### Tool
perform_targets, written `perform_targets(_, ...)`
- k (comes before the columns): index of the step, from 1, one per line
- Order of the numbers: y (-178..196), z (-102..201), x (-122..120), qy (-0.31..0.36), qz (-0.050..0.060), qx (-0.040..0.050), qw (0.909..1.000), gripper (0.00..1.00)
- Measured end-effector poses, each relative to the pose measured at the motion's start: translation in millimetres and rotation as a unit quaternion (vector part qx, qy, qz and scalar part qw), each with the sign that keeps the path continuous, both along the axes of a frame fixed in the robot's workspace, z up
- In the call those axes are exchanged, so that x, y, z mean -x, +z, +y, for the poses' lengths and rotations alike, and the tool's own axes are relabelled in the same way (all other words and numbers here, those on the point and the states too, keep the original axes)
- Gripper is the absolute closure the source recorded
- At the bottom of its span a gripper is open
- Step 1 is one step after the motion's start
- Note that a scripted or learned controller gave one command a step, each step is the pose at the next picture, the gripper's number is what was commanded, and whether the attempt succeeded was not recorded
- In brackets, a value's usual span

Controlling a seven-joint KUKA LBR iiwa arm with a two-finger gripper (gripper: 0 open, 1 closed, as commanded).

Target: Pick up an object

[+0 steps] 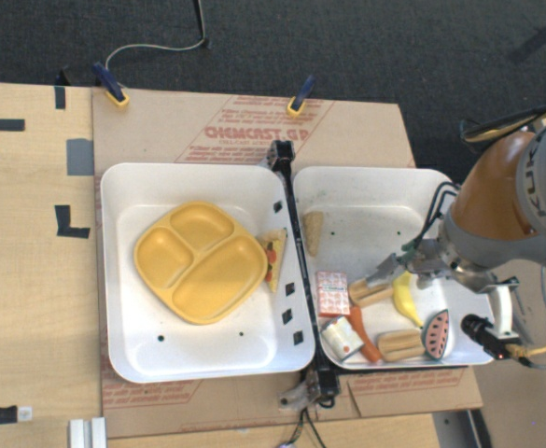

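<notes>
Grey metal fingers of the gripper (386,273) reach down into the right bin (366,187) from its right edge, with the orange-banded arm (497,194) bulking above them. Whether the tips stand apart or together cannot be told; they merge with what lies under them, and nothing is visibly caught between them.

Just beneath the tips, toward the bin's near edge, lies a tan bread roll (370,294), its long axis slanting from the bin's middle toward the right edge, roughly in line with the fingers. This looks the likeliest object, and a short drop should meet it. It is pale brown, smooth and stubby.

A yellow banana (405,300) touches the roll's right end. A pink-patterned packet (332,293) sits just beside its left end. Nearer the bin's near edge are an orange carrot (365,334), a white box (342,338), a second roll (400,344) and a watermelon slice (436,334). A cone-like tan piece (312,231) rests by the left wall.

In the left bin (123,250) sits a yellow divided plate (201,261), with a small food piece (273,258) at its right.
</notes>
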State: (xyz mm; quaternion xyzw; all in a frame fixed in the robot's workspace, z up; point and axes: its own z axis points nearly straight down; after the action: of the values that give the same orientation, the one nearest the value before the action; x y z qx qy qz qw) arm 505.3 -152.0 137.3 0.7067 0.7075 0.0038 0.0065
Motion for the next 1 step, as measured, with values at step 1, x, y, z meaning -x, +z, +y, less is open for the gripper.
perform_targets(1,-51.0,-4.5,-41.9,0.000,0.005,-0.0021,1.0000,0.00)
